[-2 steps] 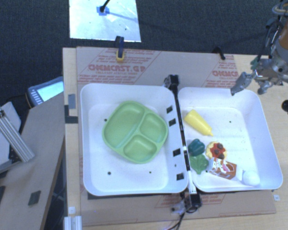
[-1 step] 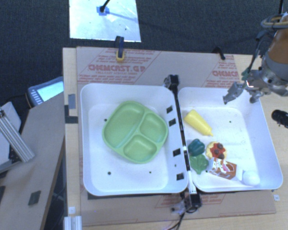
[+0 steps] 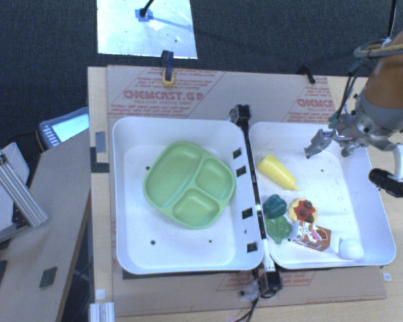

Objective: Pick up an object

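camera view: arm [image 3: 389, 79] bent over right bin [image 3: 369, 200], gripper [image 3: 334, 143] open, holding nothing.

I see two bins side by side on the bench. The left bin [image 3: 131, 247] holds a divided plate [image 3: 189, 184], lying near its middle. The right bin [image 3: 373, 206] holds the rest: a banana-shaped toy [image 3: 277, 171] lies toward its left wall, behind the other items. In front of it, close to the divider [image 3: 251, 180] between the bins, sit two small toys [image 3: 277, 218], one just behind the other and touching. Just right of them lies a round toy [image 3: 302, 211], with a flat packet [image 3: 313, 237] in front of it. Further right, by the bin's front corner, rests an egg-shaped piece [image 3: 351, 249]. The gripper [image 3: 334, 143] hangs over the right bin's back edge, behind and right of the banana-shaped toy.
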`<state>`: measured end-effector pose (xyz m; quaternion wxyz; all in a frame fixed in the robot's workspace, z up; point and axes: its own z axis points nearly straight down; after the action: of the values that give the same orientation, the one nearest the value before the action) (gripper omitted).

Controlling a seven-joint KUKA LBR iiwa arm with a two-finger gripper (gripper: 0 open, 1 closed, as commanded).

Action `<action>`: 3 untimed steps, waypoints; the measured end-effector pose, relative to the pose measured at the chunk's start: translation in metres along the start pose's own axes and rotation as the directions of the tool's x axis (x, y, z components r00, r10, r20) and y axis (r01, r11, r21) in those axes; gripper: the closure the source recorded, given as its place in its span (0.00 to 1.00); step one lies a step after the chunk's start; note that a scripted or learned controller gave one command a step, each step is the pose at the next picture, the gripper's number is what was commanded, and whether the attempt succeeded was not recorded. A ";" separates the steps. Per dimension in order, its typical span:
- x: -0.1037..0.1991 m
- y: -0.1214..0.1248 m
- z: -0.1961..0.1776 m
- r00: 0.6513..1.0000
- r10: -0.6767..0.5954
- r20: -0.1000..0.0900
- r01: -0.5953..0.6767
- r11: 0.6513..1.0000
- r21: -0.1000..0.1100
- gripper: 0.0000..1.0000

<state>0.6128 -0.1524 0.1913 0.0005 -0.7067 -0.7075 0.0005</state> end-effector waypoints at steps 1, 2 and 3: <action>-0.004 0.000 0.062 1.000 0.000 0.000 0.000 1.000 0.002 0.00; -0.004 0.003 0.048 1.000 0.000 0.002 0.000 1.000 -0.006 1.00; -0.005 0.005 -0.018 1.000 -0.003 0.002 0.003 1.000 -0.010 1.00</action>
<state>0.6180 -0.1576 0.2092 -0.0039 -0.7058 -0.7084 -0.0023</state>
